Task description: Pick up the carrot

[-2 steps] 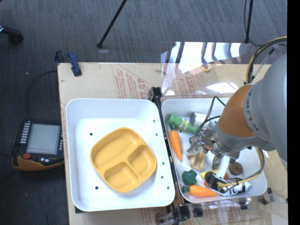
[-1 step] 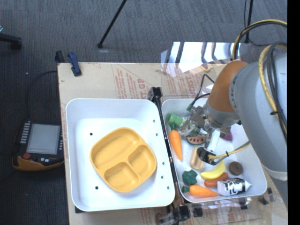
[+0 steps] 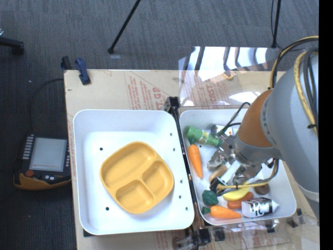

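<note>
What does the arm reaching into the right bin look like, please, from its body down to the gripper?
The arm is a bulky, rounded grey casing with an orange band above the wrist. Yellow and black cables loop along its upper part. Below the band sits a grey collar, then the gripper, a cluster of dark and silvery metal parts with thin wires.

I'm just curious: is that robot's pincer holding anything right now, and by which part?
It cannot be told. The pincer sits low among the toys, beside the carrot, not visibly gripping it.
</note>
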`<state>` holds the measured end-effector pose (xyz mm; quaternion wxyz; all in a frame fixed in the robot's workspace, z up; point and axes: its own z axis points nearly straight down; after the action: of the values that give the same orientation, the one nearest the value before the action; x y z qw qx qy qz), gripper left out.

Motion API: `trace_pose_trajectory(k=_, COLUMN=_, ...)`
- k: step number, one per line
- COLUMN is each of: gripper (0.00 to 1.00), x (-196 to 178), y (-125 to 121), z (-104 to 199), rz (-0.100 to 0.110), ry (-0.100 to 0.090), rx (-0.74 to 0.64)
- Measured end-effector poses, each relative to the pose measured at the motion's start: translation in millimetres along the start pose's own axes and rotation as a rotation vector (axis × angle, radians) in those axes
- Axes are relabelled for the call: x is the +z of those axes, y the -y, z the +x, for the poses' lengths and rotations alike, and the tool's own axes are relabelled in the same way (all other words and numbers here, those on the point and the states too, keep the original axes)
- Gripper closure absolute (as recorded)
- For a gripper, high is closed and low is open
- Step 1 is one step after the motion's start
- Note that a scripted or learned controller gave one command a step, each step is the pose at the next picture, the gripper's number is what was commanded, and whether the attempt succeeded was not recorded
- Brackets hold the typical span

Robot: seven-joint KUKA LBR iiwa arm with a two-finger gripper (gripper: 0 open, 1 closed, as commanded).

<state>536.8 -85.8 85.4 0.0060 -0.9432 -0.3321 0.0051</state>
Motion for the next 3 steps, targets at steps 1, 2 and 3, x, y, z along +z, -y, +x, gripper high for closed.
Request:
trace_pose_trajectory(k=1, gripper=0.0, x=-0.1, y=17.4, z=-13.7, rz=0.0, ry=-0.002, rx=0.234)
trace_pose_trajectory(k=2, gripper=0.0, x=-102.4, y=80.8, z=26.1, rz=-0.004, ry=-0.009, rx=0.316)
trace_pose_trajectory(k=3, gripper=0.0, x=-111.1, y=10.9, z=10.7, rz=-0.005, ry=-0.002, rx=0.39)
